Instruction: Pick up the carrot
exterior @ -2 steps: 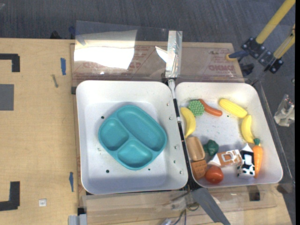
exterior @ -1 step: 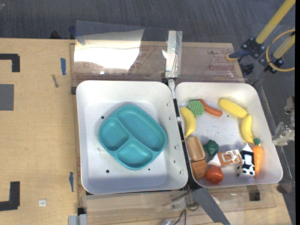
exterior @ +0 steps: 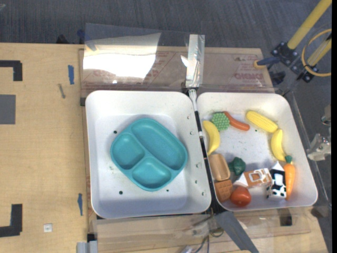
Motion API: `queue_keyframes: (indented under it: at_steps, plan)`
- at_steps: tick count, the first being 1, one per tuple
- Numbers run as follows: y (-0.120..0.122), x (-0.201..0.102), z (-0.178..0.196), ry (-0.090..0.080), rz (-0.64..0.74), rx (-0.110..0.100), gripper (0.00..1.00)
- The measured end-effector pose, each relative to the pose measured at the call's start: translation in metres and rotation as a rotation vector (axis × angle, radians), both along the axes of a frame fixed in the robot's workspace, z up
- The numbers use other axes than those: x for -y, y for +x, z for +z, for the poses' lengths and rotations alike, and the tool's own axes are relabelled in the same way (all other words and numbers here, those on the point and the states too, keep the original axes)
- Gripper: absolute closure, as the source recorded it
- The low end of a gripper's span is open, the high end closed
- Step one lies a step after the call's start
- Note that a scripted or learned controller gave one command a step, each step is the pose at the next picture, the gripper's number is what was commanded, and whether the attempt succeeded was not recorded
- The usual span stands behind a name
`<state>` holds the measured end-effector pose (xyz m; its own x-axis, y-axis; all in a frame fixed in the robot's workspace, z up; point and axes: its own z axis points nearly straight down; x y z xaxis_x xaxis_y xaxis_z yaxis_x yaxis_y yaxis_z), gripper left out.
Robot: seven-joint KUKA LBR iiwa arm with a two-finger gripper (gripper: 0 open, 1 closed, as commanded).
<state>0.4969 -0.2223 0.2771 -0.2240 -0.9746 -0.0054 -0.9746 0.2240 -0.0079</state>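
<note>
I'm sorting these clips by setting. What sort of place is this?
Probably a robotics lab bench, not a kitchen. Two white bins sit on a wooden bench; the right one holds toy food, such as a carrot and a corn cob, and the left a teal divided plate.

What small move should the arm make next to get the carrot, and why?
Probably bring the gripper in over the right bin, above the carrot. The carrot lies near the bin's right wall, leafy end up, beside a banana and a black-and-white toy, with nothing gripping it yet.
</note>
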Motion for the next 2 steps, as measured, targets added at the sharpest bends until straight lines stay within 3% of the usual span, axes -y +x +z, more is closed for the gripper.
queue_keyframes:
  at_steps: [2]
  plan:
    - [0.003, -0.001, 0.021, 0.003, -0.01, 0.012, 1.0]
